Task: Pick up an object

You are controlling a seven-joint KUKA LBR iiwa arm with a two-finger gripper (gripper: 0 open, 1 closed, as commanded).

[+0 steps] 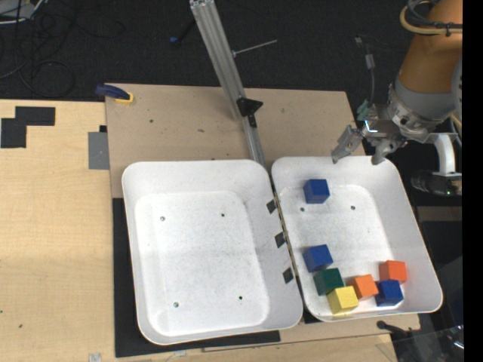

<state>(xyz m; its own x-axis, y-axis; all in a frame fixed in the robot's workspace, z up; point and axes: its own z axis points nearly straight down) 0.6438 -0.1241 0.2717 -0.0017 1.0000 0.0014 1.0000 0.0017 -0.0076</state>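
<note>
The right bin (355, 173) holds several small cubes. A blue cube (316, 190) lies alone near its far left part. Another blue cube (318, 257), a dark green cube (328, 280), a yellow cube (343, 299), an orange cube (365, 285), a red-orange cube (393, 271) and a third blue cube (389, 292) cluster at the near end. My gripper (363, 148) hangs over the bin's far rim, right of and beyond the lone blue cube. Its fingers stand open with nothing between them.
The left bin (151, 202) lies beside the right one, joined by black clips (280, 238). A slanted aluminium rail (225, 62) rises behind the bins. A small blue and yellow object (115, 93) rests at the board's far left corner.
</note>
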